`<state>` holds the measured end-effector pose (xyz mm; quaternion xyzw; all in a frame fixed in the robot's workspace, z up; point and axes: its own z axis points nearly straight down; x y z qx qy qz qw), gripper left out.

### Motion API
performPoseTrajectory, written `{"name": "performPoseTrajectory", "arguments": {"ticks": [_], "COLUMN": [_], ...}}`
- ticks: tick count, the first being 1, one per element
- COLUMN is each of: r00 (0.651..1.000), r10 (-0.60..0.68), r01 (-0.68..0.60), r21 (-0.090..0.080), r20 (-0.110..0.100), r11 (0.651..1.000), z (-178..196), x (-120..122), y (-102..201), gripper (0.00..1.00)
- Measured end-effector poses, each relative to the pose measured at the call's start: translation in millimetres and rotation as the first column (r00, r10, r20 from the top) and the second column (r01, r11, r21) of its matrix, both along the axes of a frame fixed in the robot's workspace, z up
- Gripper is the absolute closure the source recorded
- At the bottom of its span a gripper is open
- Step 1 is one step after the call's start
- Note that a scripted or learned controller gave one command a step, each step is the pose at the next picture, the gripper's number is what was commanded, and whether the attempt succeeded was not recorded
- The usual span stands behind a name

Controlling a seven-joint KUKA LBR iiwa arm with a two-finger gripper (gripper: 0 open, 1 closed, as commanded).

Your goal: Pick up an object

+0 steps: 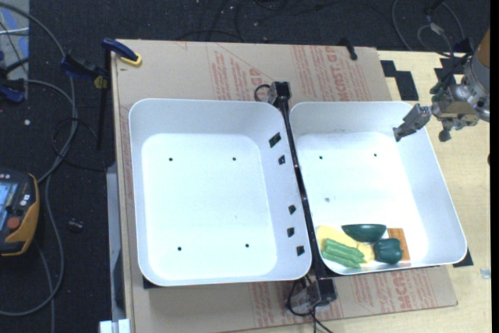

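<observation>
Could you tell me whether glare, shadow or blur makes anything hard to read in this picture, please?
Camera view: even light, no harsh glare on the white bins; soft shadows under their rims; the gripper at the right edge is slightly blurred; the small green objects in the right bin's near corner are soft, their shapes hard to name.

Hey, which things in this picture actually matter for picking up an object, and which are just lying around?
Belongs to the job:
- gripper, above the right bin's far right corner
- right bin
- green objects piled in its near corner, with yellow and orange pieces among them

Just lying about:
- left bin
- blue and yellow clamp at the board's far left corner
- cables on the floor
- orange handheld device at left
</observation>
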<state>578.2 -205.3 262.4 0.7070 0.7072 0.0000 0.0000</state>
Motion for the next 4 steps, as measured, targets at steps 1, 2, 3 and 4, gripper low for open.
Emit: {"name": "performPoseTrajectory", "arguments": {"ticks": [1,2,3,4], "r00": [1.000,1.000,1.000,1.000], "r10": [0.007,0.001,-0.005,0.005], "r01": [-0.007,-0.001,0.005,-0.005], "r21": [0.003,0.000,0.001,0.001], "r20": [-0.008,0.001,0.001,0.014], "r11": [1.000,1.000,1.000,1.000], "z": [-104.2,-88.4,-73.5,130.4], "x": [35.0,36.1,36.3,65.9], "y": [78.5,74.0,124.7,192.2], "gripper": [0.00,1.00,1.00,1.00]}}
